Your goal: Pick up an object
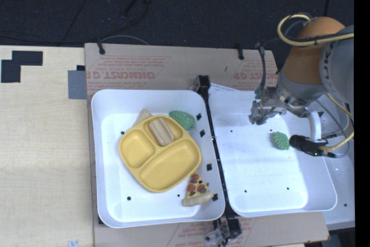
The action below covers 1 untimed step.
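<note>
My gripper (261, 114) hangs over the far part of the right bin (260, 194), at the end of the grey arm with its orange band (306, 61). A small green knobbly object (280, 140) lies in that bin, just right of and nearer than the gripper, apart from it. In the left bin (110, 194) a yellow divided plate (165, 168) carries a tan hot-dog-like piece (161, 131) in its far compartment. A green leafy toy (182, 119) rests by the plate's far edge. A pizza slice (198, 190) lies near the bin's front right corner.
A black divider rail (211, 142) runs between the two bins. Cables and a black connector (309, 145) trail from the arm over the right bin's right side. Brown cardboard (150, 69) lies under the bins, and a wooden bench top (40, 142) extends left.
</note>
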Tool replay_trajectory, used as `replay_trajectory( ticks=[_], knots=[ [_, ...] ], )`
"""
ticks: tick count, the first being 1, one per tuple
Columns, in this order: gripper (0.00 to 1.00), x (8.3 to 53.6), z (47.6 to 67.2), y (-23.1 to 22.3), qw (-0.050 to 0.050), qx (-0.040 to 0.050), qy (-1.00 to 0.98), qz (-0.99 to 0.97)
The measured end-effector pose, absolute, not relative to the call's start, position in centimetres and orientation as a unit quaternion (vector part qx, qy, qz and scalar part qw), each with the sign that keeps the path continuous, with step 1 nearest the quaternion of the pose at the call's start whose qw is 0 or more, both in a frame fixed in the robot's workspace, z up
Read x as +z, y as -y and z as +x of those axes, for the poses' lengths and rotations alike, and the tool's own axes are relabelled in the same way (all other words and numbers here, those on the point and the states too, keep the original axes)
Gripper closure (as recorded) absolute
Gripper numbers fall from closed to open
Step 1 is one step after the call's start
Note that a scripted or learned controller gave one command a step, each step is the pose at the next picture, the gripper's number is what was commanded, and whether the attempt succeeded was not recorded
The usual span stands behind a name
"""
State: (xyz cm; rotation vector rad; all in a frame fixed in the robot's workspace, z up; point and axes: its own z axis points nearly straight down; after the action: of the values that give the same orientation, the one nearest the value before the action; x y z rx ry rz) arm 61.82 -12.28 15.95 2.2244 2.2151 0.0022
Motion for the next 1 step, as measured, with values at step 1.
replay_trajectory(
  ticks=[1],
  knots=[
    [1.0, 22.21, 61.95, 11.85, 0.002, 0.0012, -0.707, 0.707]
  ],
)
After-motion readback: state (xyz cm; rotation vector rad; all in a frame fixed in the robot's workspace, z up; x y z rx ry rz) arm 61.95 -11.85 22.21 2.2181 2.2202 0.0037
